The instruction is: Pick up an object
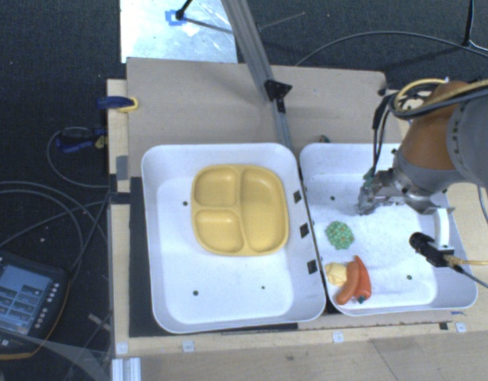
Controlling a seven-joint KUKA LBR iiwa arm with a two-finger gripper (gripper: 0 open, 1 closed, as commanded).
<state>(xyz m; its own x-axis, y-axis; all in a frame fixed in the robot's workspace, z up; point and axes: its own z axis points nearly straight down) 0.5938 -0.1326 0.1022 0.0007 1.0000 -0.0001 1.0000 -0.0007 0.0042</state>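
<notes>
In the right bin (463, 292), near its front edge, an orange carrot-shaped toy (355, 280) lies with its long axis slanting front-left to back-right, touching a pale yellow piece (336, 273), with a green bumpy ball (339, 233) just behind. Farther back the gripper (370, 198) reaches down over bare bin floor, and whether it is spread or pressed together cannot be told. The left bin (168, 292) carries a yellow three-compartment plate (240, 209) on the tan bench (196, 94); no writing is legible.

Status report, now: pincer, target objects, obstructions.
Pincer low in right bin, nothing seen held. Green ball, carrot, yellow piece lie loose nearer the front. Yellow plate in left bin. Nothing blocking.
</notes>
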